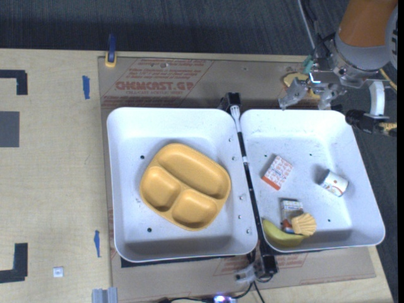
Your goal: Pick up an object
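Observation:
My gripper [308, 98] hangs above the far rim of the right bin [361, 169], open, with nothing between its fingers. Inside that bin lie a small orange and white box [277, 172], a small white container on its side [332, 183], a banana [279, 233] at the near edge, a small printed packet [290, 207] and a ridged yellow piece [304, 223] resting against the banana. In the left bin [120, 169] sits a yellow divided plate [183, 185]. All of these lie well in front of the gripper.
The grey arm with its orange band [365, 17] comes in from the upper right. Cables [369, 122] trail beside the right bin's far corner. A black clamp [232, 101] sits where the two bins meet at the back. The bins rest on a brown board [164, 81].

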Robot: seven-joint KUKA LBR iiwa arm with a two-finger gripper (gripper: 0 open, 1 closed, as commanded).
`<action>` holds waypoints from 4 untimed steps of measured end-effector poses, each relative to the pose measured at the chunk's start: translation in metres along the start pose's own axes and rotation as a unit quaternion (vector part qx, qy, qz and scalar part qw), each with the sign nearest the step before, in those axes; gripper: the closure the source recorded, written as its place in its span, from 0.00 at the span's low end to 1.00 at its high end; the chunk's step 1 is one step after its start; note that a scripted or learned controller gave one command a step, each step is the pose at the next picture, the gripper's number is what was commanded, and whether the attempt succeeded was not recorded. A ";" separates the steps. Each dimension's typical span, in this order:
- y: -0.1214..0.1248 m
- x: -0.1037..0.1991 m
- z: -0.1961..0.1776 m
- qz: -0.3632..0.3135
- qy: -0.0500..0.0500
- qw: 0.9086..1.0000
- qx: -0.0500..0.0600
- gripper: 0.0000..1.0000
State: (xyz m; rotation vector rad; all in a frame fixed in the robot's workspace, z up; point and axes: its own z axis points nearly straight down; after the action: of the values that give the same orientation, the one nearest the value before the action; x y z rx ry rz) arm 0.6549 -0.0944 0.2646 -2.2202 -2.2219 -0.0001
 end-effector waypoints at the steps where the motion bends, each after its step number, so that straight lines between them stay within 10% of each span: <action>1: -0.003 -0.012 0.112 0.001 0.000 1.000 0.000 0.00; 3: -0.093 -0.010 0.179 0.001 0.000 1.000 -0.001 0.00; 4: -0.092 -0.010 0.168 0.002 -0.001 1.000 -0.004 1.00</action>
State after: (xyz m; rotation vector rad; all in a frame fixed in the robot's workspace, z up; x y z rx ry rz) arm 0.5630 -0.1048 0.0966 -2.2283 -2.2229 -0.0058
